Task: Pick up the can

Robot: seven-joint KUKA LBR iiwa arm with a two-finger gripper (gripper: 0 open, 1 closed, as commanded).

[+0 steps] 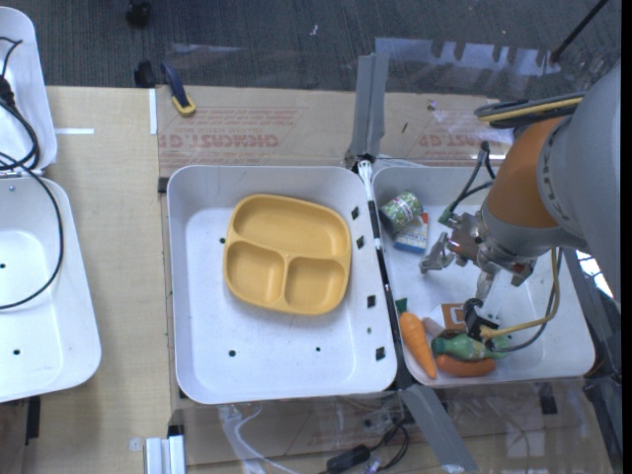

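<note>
The can [401, 208], with a green and white label, lies on its side in the far left corner of the right bin [553, 363]. It rests against a small white and blue packet [415, 236]. My gripper [438, 255] hangs low over the bin's middle, just right of the can and a little nearer the camera. It is apart from the can, with nothing visibly held. The grey arm with its orange band [518, 181] reaches in from the right and hides the bin's far right part.
A carrot [417, 345] and a green and orange toy vegetable [464, 354] lie at the right bin's near edge. The left bin [197, 354] holds a yellow divided plate [288, 253]. A metal divider [375, 255] separates the bins.
</note>
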